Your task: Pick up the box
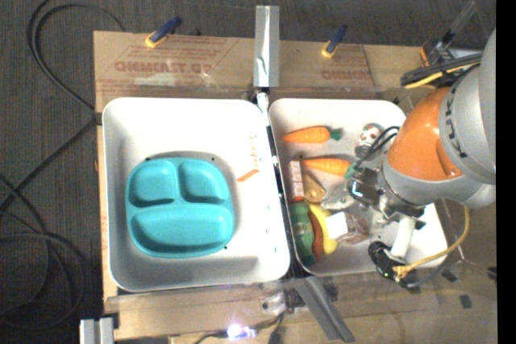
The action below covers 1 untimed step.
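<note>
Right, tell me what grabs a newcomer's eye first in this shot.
The turquoise tray stands out most, lying alone in the left bin. Next comes the arm's orange band, hanging over the right bin where the arm reaches in. Under it sits a jumble of toy food, with two carrots along the bin's far side.

Grey arm (pixel 476 133), orange band (pixel 423 142), yellow cable (pixel 439 254)

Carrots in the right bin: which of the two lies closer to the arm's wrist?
The lower carrot, beside the wrist; the upper carrot lies nearer the right bin's far wall, its green top pointing right.
</note>
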Each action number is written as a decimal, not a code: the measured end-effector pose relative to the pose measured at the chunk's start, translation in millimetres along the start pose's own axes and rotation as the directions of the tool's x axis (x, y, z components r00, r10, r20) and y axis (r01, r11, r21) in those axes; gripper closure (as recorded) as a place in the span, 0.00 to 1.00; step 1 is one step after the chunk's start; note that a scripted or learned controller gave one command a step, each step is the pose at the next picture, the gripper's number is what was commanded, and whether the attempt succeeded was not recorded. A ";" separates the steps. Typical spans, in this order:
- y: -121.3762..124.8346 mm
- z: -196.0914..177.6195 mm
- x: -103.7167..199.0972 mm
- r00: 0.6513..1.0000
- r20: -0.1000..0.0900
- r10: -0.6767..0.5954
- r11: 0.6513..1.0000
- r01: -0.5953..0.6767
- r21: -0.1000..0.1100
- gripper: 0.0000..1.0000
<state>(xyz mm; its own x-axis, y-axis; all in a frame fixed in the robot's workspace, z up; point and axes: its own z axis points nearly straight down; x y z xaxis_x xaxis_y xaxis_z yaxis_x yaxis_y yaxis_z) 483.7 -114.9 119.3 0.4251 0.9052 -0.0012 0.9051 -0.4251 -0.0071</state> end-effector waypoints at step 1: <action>36.1 31.4 -70.3 1.000 -0.010 0.011 1.000 -0.011 -0.002 0.00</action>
<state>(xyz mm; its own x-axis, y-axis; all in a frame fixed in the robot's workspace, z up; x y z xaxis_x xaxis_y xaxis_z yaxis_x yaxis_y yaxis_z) 486.2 -193.8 87.7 0.4355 0.9002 0.0085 0.9002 -0.4355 -0.0055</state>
